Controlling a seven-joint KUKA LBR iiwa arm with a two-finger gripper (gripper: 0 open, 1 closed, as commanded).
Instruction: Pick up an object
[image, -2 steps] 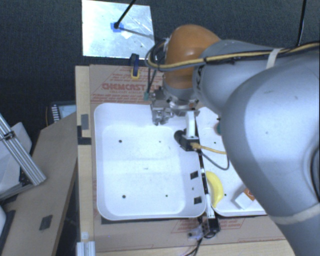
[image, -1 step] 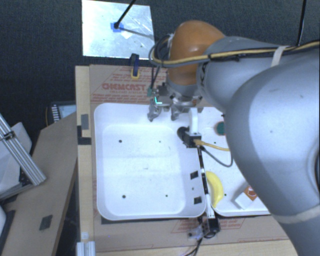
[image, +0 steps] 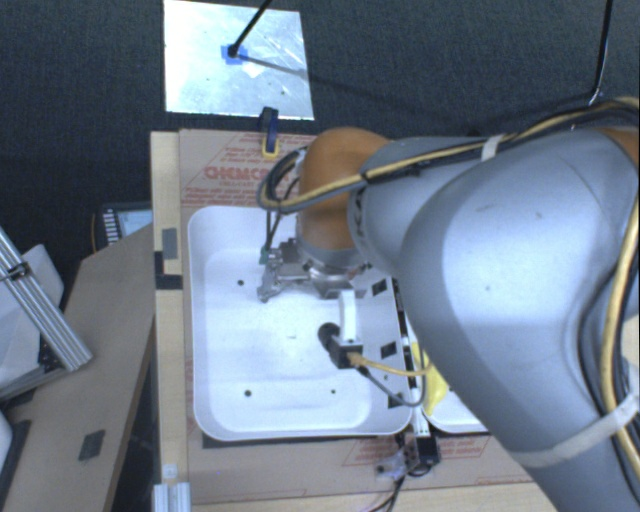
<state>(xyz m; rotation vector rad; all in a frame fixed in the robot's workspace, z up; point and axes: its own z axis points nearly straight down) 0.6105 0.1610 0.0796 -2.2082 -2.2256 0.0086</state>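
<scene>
your gripper (image: 268, 285) is reaching down into the left bin (image: 225, 400), toward its far side. you're not seeing any object under it. whether it is gripping, i cannot tell.

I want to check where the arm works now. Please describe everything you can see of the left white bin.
The left white bin is a shallow tray that looks like smooth plastic, with rounded corners and a raised rim. It lies flat on brown cardboard printed with red letters. A few small dark dots mark its floor. The gripper is low over its upper part, at the floor or close to it; contact cannot be judged. The grey arm covers its right side.
</scene>
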